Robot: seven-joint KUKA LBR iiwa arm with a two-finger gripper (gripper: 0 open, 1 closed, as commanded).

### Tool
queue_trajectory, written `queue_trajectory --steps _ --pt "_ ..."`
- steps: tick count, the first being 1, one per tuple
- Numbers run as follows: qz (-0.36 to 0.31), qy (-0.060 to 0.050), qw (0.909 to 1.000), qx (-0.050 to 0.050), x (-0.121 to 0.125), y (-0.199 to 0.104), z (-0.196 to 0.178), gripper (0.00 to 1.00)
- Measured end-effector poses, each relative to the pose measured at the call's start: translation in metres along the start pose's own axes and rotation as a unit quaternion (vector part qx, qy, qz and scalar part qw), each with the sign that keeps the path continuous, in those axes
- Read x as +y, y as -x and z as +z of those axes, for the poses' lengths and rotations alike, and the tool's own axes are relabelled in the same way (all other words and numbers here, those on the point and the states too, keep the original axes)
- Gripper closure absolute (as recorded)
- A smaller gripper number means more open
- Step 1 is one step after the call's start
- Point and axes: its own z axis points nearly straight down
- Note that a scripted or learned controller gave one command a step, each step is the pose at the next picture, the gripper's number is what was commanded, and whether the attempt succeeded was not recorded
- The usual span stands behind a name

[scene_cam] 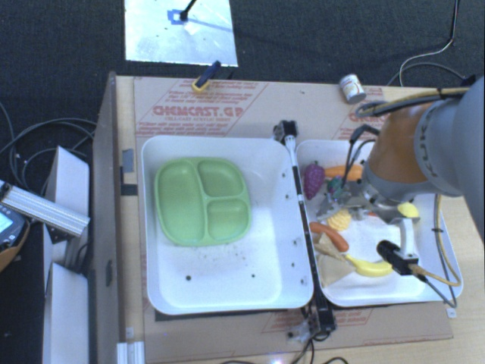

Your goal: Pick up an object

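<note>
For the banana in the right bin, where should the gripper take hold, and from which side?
Probably the banana's thick middle, coming straight down from above. It lies flat near the right bin's front wall, long axis left to right in view, so fingers would best close across its narrow width, clear of the hot dog beside it.

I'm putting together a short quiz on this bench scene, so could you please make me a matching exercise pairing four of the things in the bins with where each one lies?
Things:
1. green divided plate
2. purple grapes
3. banana
4. hot dog

Places:
A. near the front of the right bin, beside a black part of the arm
B. in the left bin
C. right bin, between the corn cob and the banana, close to the divider
D. far part of the right bin, next to the divider

Pairs: 1-B, 2-D, 3-A, 4-C
</note>
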Motion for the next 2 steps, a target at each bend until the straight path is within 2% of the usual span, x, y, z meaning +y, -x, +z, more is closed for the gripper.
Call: queue_trajectory --steps 1,2 --pt "-0.001 0.001 1.0 0.0 0.001 0.0 -0.01 1.0" --pt "-0.001 0.002 1.0 0.0 -0.021 -0.042 -0.107 1.0"
